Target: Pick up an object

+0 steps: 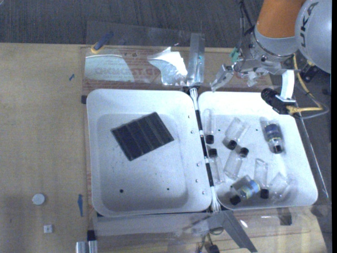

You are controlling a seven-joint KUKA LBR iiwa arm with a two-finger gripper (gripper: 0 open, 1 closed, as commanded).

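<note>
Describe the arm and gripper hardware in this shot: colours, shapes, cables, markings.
The arm has a rounded grey shell with dark lettering and a broad orange band above the wrist. Below it sits a metal wrist assembly carrying the gripper, thin pale metal parts with small red and green bits. Thin dark and yellowish cables loop around a white-and-black fitting.

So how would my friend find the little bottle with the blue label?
Look in the right bin, the one full of small clear vials. Near its far right side lies the bottle with the blue label. Most neighbours are plain clear; this one has a blue band round its middle.
</note>
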